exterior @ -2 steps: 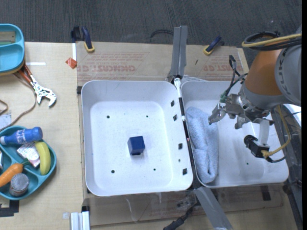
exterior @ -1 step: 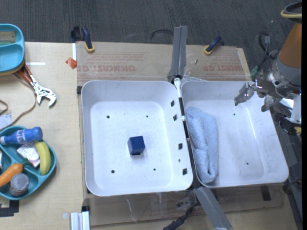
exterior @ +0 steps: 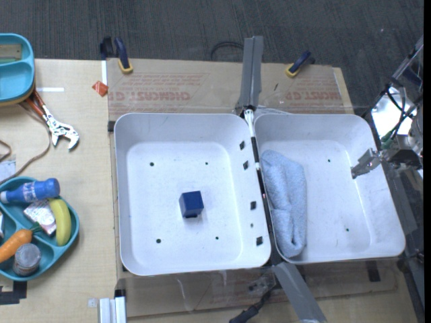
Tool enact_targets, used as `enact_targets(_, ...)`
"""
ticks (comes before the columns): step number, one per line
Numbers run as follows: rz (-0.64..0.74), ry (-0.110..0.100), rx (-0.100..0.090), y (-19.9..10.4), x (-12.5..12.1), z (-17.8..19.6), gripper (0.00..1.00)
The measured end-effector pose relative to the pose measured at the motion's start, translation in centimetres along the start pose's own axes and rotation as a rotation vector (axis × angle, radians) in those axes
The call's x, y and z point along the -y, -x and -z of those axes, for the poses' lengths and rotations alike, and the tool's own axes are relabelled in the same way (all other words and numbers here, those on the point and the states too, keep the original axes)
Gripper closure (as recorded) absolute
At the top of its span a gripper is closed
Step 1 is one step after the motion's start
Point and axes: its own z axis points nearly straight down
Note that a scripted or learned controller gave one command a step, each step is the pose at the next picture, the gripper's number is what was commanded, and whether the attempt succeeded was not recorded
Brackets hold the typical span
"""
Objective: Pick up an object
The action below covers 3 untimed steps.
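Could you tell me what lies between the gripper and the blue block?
In the camera view, the folded grey towel and the wall between the bins lie between the gripper, in the right bin, and the blue block.

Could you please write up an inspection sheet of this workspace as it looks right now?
Surface: wooden bench bearing two white bins, left bin and right bin, side by side.
Job's things: blue cube in the left bin; grey towel along the right bin's left wall.
Clutter: wrench; blue tray with a banana and bottle.
Grippers: gripper over the right bin's right side, holding nothing.
Cables: dark cable behind the bins.
Surroundings: clamps at the bench's far edge.
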Motion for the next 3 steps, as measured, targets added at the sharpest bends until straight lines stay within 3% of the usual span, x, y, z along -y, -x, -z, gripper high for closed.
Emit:
enact_targets(1,0.092,-0.002,-0.001,-7.2,1.7,-8.3,0.00)
enact_targets(2,-0.104,0.001,0.001,-0.7,2.8,1.2,0.00)
enact_targets(3,-0.203,0.001,0.001,-8.4,3.0,8.1,0.00)
